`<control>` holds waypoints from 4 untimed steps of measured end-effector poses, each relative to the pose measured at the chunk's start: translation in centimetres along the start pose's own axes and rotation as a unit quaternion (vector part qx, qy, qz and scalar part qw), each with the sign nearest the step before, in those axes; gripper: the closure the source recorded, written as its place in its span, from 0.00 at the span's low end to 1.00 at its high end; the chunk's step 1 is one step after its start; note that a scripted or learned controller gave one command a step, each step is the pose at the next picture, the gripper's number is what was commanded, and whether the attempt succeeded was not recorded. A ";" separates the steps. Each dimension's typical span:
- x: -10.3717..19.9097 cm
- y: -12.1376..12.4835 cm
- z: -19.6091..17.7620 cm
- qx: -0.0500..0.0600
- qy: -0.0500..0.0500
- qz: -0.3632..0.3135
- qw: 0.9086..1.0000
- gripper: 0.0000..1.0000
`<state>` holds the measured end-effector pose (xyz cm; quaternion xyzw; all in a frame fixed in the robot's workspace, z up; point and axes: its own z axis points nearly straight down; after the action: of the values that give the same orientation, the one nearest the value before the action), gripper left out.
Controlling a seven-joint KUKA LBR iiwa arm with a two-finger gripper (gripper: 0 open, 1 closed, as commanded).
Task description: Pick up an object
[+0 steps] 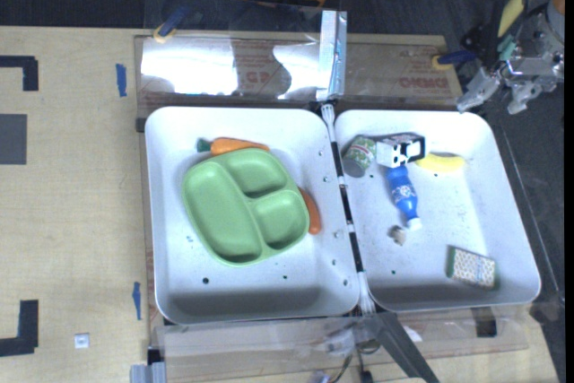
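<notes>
Landmark: we reference every position to the central divider (343,193) where the two shallow white plastic bins meet.
Left bin (170,282): we see a green three-compartment plastic tray (244,204) left of the divider, with an orange carrot-shaped toy (235,143) at its far edge and another orange piece (312,213) between tray and divider.
Right bin (511,220): just right of the divider stands a small grey-green can (360,155); touching it, a black-and-white carton (399,150); farther right, a yellow banana-shaped toy (441,162).
Blue item: a blue plastic bottle with a white cap (404,195) lies right of the divider, nearer us than the carton.
Sponge: a speckled rectangular pad (471,266) sits far right of the divider, in the near corner.
Gripper (509,85): far right of the divider, beyond the right bin's far rim, above the bench.
Jaws: we cannot tell their state.
</notes>
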<state>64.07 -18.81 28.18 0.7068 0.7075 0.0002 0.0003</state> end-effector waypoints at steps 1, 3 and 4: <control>0.7 -1.0 16.4 -0.001 0.000 -0.108 0.994 0.00; 3.3 0.9 19.6 -0.001 -0.001 -0.242 0.970 0.00; 3.2 1.1 18.3 -0.005 -0.001 -0.240 0.971 1.00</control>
<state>65.21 -15.64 9.84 0.5163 0.8564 0.0023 0.0046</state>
